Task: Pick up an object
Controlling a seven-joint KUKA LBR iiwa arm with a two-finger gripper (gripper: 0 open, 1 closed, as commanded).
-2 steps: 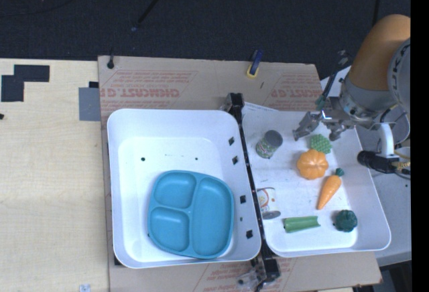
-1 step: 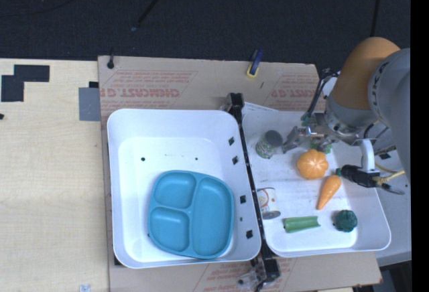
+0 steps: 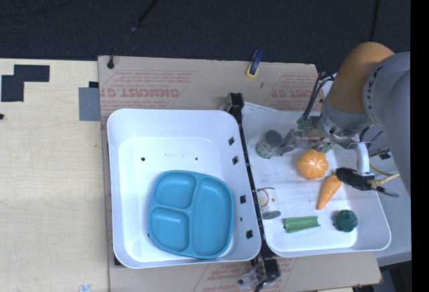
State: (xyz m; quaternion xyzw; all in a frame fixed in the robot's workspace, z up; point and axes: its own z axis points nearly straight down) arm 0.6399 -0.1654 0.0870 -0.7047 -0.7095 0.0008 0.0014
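Cardboard-lined bench [image 3: 167, 83], dark, perhaps carpeted floor [image 3: 201, 3].

Orange ball [image 3: 312, 165], carrot [image 3: 327, 191], green stick [image 3: 300, 223], perhaps broccoli [image 3: 346, 220].

Blue plate [image 3: 191, 213], orange carrot [image 3: 328, 191]

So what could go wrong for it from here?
The gripper sits low at the back of the right bin, between a grey can-like object and an orange ball. Closing there, it might just nudge one aside or catch neither. The ball looks round and smooth, so it may roll off. The carrot lies right beside the ball, so a push could shift both. Whether anything is gripped, I cannot tell.
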